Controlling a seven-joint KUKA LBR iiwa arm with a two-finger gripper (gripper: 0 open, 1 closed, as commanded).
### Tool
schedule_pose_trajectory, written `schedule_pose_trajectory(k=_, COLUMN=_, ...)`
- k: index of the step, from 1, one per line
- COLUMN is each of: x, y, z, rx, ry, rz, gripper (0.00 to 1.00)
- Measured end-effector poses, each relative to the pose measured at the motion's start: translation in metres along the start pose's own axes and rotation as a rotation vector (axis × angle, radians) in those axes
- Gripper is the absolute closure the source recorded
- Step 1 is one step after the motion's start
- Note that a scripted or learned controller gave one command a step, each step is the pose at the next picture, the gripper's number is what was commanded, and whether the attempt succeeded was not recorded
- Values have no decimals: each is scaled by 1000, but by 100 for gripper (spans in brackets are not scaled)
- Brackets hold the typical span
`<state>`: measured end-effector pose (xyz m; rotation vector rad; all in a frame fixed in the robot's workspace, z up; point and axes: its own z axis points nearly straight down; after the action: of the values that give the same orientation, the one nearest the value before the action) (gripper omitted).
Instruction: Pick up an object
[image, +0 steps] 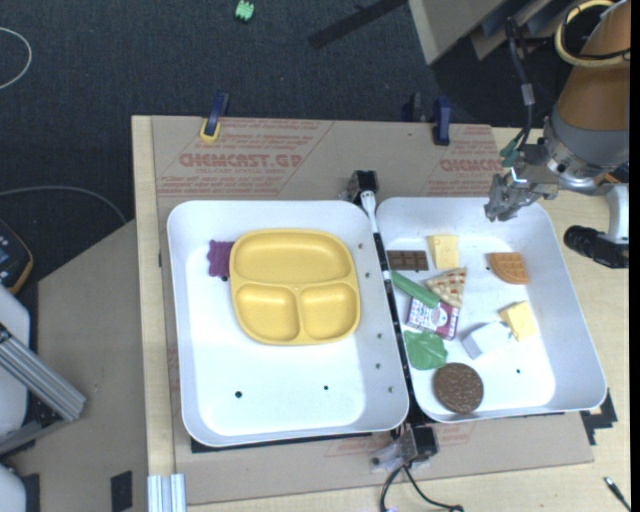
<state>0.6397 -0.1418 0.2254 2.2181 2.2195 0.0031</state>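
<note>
- While the two-finger gripper (500, 205) hovers over the right white bin's (560, 300) far rim, you cannot tell its spread; it carries nothing visible.
- Nearest candidate: flat orange waffle-textured biscuit (508, 267), just below it.
- Risk: thin pieces lie flush; fingers may skid off.
- Also: round brown cookie (458, 387), pale yellow cheese wedge (519, 319), glossy yellow divided plastic tray (295, 285).

Small toy foods lay flat in the right white bin (570, 300): a round brown cookie (459, 387), an orange waffle (508, 267), a yellow cheese wedge (518, 320), a chocolate bar (407, 262).
</note>
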Motion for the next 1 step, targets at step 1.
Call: schedule_pose_trajectory(k=1, x=49, y=15, z=-8, rx=-1, ry=2, rz=-5, gripper=100)
